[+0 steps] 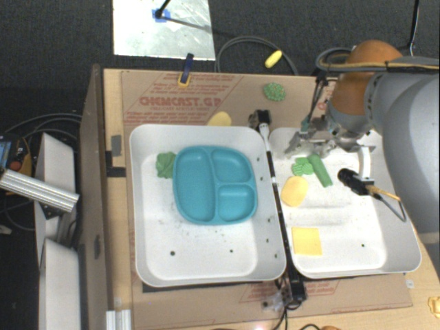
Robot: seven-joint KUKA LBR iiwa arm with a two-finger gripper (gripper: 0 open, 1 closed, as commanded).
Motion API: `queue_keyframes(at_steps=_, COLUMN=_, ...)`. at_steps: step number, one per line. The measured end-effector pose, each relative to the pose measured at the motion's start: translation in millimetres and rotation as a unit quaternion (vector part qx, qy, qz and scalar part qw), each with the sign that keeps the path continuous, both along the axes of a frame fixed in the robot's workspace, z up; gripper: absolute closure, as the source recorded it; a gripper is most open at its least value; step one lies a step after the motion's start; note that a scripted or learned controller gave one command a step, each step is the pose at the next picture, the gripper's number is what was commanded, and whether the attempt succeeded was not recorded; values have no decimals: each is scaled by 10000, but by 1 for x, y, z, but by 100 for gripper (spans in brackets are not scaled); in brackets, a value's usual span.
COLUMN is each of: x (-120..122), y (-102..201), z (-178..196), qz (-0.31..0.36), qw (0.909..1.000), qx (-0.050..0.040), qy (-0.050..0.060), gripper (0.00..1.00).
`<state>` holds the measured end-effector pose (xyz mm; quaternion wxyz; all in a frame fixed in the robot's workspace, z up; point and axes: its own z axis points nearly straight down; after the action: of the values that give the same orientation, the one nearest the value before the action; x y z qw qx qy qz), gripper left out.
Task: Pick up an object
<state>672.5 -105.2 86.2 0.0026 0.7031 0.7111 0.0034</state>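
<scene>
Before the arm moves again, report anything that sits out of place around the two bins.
Three items lie outside the bins on the bench behind them: a green knobbly piece, a yellow piece at the left bin's back rim, and a small yellow piece further back. Inside the bins nothing looks spilled.

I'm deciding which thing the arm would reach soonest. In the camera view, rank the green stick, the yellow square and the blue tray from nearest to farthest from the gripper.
1. Green stick, right bin, just below the gripper.
2. Yellow square, right bin's near end.
3. Blue tray, left bin.
</scene>
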Motion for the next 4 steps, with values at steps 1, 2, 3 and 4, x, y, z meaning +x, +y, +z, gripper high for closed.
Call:
queue_keyframes(at_steps=1, x=-32, y=9, z=-2, qz=-52, qw=10000, qx=-5, qy=45, gripper=0)
queue_keyframes(at_steps=2, x=-28, y=9, z=12, qz=-43, qw=10000, qx=-5, qy=-7, gripper=100)
queue_keyframes(at_steps=3, x=-94, y=-75, z=52, qz=-97, qw=9999, qx=-26, qy=41, gripper=100)
queue_keyframes(at_steps=4, x=-102, y=-2, z=143, qz=-8, qw=10000, qx=-2, qy=7, gripper=100)
